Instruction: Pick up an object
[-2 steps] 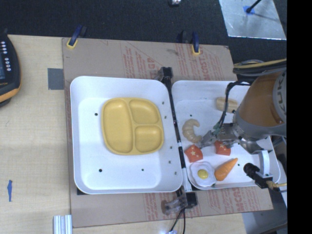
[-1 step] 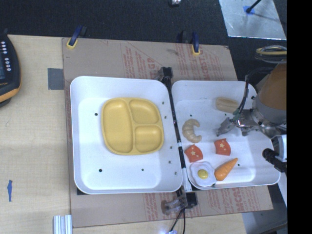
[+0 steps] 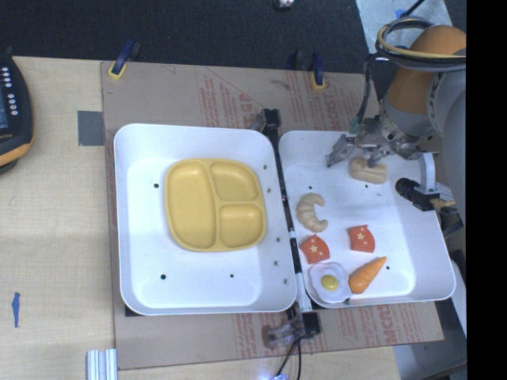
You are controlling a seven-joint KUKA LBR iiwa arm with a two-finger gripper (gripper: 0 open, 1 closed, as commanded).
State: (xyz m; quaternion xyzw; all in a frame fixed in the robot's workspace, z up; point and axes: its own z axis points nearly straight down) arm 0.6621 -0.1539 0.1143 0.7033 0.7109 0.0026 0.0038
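Note:
My gripper [image 3: 358,155] hangs over the far part of the right bin [image 3: 412,291], its grey fingers spread open. A pale beige bread piece [image 3: 370,172] lies on the bin floor just in front of the fingertips, touching or nearly touching them, and is not held. Nearer the middle of the same bin lies a tan croissant [image 3: 311,211]. Two red pieces with a yellow star [image 3: 315,248] [image 3: 361,238] sit closer to the front. A fried egg [image 3: 329,282] and an orange carrot [image 3: 367,275] rest at the front edge.
The left bin [image 3: 139,283] holds a yellow divided plate [image 3: 215,204] in its middle. A black divider bar [image 3: 281,204] runs between the two bins. A dark device [image 3: 12,109] sits at the far left of the bench.

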